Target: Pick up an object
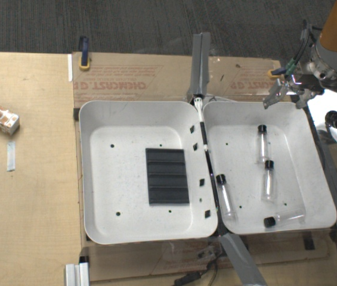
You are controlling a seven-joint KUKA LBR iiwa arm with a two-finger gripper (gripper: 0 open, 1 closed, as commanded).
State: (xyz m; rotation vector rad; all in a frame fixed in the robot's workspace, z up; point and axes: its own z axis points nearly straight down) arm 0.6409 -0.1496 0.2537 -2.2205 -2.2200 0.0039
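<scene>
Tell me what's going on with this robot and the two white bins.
The arm sits at the upper right, its gripper above the far rim of the right bin, holding nothing visible. That bin contains four clear tubes with black caps. The left bin holds a black ridged block. Nothing has been picked up yet.

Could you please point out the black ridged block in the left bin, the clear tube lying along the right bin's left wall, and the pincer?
Black ridged block [167, 176]: camera view, its middle ridge.
Clear tube [224, 196]: camera view, its mid-length.
Pincer [281, 95]: camera view, between its fingertips.
</scene>
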